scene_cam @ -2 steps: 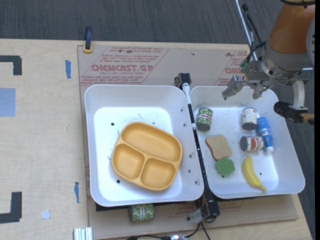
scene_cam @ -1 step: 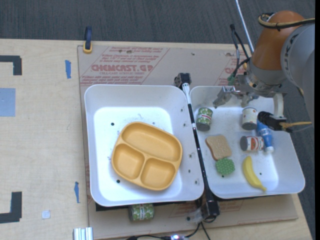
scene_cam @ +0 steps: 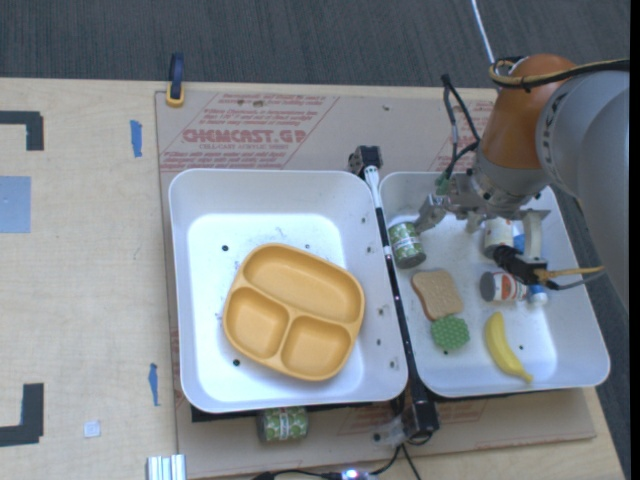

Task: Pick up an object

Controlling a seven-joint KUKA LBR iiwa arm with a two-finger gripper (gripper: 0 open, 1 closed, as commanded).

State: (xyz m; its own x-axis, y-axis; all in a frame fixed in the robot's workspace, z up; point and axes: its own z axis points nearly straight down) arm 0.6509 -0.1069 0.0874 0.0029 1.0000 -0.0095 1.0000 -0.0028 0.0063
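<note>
I am hovering my tool (scene_cam: 497, 230) over the back of the right bin (scene_cam: 575, 368), with my arm reaching in from the right. From this angle I cannot tell its state; nothing shows in its grip.

Candidates in this bin: a small green can (scene_cam: 405, 243) against the left wall, a slice of toast (scene_cam: 437, 293), a green round piece (scene_cam: 450, 333) just in front of it, a banana (scene_cam: 505, 346) toward the front, and a small jar-like item (scene_cam: 500, 287) beside dark cabling. The left bin (scene_cam: 190, 298) is carrying a yellow divided tray (scene_cam: 293, 311).

Judgement: I am in the approach step, no pick made yet. Next move calls for committing to one target, centring above it, and descending clear of its neighbours.
</note>
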